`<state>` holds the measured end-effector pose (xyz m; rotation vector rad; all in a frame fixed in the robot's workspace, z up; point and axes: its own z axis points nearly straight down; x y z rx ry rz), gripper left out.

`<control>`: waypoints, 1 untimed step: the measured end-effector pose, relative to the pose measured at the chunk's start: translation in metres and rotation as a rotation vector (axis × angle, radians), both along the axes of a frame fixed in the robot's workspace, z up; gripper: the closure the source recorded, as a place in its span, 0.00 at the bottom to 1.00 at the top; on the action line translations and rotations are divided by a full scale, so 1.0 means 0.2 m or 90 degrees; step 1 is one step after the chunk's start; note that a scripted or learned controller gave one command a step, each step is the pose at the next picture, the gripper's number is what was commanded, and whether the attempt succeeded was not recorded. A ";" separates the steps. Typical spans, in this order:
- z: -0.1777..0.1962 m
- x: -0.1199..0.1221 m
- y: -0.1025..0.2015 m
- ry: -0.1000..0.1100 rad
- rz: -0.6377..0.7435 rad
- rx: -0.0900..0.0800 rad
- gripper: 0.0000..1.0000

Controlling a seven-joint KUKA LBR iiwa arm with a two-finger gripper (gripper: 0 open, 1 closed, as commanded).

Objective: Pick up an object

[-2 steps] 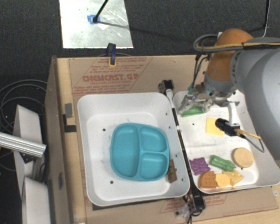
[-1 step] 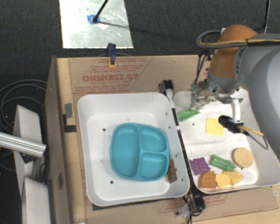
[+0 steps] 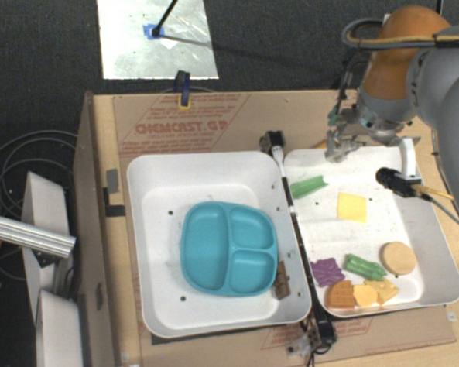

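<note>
Overhead, gripper at right bin's far rim — nothing held.

1. The two bins, left and right, are plain white.
2. The divided plate is teal blue.
3. The square slice is pale yellow.
4. The long piece near the divider is green, as is the chunk.
5. The ridged piece is purple.
6. The round disc is tan.
7. The waffle-patterned piece is orange.
8. The worktop is brown cardboard with red lettering.
9. The arm is grey with an orange band.
</note>
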<state>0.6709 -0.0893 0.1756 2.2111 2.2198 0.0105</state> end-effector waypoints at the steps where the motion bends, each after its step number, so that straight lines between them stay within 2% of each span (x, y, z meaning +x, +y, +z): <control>1: -0.03 -0.01 0.00 0.005 0.000 0.000 0.00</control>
